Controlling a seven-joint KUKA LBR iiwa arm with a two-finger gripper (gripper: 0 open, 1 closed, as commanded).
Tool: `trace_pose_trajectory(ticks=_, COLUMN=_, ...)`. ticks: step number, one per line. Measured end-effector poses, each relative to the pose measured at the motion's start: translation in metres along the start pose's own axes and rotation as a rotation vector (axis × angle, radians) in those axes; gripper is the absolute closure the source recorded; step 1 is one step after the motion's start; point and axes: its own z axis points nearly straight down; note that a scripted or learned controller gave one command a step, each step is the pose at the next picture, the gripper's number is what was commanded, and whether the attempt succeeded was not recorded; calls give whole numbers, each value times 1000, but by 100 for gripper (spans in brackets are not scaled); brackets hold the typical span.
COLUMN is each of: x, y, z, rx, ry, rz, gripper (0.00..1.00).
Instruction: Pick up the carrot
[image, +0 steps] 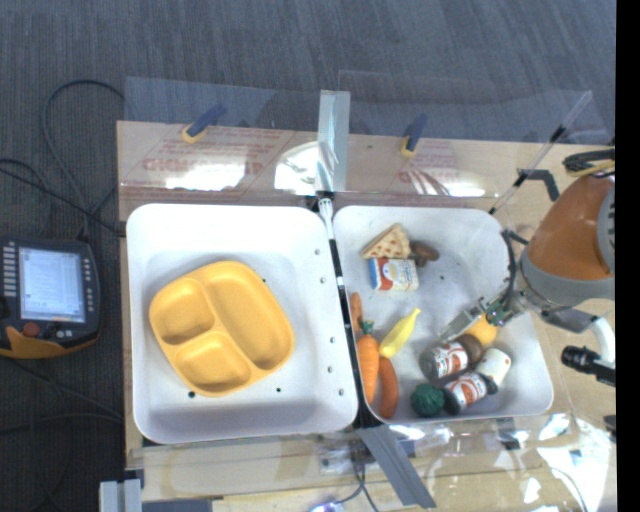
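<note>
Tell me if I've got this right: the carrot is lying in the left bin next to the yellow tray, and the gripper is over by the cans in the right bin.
Not quite. The camera view shows the carrot in the right bin, against its left wall beside the banana. The yellow tray sits in the left bin. The gripper is indeed by the cans in the right bin.

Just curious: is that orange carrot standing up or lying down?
Lying down. The orange carrot rests flat along the left wall of the right white bin, green top end pointing away.

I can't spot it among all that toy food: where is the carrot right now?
The carrot lies in the right bin, against its left wall near the front, just left of the banana.
</note>
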Motion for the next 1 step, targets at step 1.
trace_pose_trajectory(ticks=1, x=-2, y=1, z=-10, rx=-2, ry=-6, rz=0, gripper=100)
